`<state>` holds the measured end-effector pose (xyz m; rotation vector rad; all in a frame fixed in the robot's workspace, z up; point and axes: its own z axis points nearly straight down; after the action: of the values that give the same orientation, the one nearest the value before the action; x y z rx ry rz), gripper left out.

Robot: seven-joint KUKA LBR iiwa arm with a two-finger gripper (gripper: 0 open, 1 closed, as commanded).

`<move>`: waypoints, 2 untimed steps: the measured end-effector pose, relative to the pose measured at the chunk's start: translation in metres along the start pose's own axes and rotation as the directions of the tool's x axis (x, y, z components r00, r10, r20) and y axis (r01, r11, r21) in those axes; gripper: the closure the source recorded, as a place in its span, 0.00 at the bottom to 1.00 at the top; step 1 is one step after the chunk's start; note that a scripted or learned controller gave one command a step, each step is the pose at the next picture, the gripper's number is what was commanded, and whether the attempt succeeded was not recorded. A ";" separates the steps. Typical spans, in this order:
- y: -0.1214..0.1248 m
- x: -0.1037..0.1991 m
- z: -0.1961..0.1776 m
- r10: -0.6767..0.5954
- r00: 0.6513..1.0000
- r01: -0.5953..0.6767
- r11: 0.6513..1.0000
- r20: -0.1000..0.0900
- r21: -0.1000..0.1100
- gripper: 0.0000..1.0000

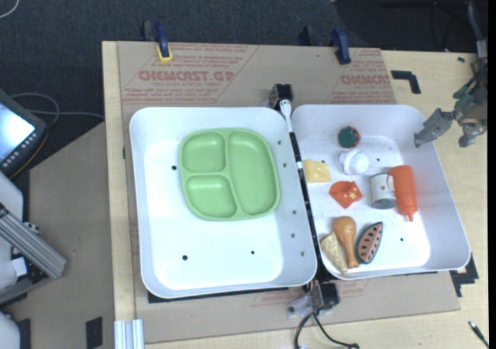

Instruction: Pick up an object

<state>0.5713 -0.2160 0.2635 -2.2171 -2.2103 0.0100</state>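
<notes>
The right bin (446, 223) holds several toy foods. A green round piece (349, 136) lies at the back, with a white piece (356, 161) and a yellow cheese wedge (315, 171) below it. In the middle are a red piece (346, 193), a grey can (380, 190) and an orange bottle-shaped piece (404, 191). Near the front lie a drumstick (345, 233) and a watermelon slice (369, 243). My gripper (451, 132) hangs over the bin's back right corner, open, with nothing between its fingers, up and to the right of the orange piece.
The left bin (155, 247) holds a green divided plate (230, 173). A black clip (283, 96) sits where the two bins meet at the back. Blue clamps (161, 36) (339, 42) hold the board's far edge.
</notes>
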 end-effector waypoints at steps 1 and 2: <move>0.002 0.001 -0.007 -0.003 1.000 0.003 1.000 0.003 -0.012 0.00; -0.005 -0.001 0.053 -0.002 1.000 0.002 1.000 0.001 -0.005 0.00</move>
<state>0.5655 -0.2171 0.2101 -2.2175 -2.2161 0.0047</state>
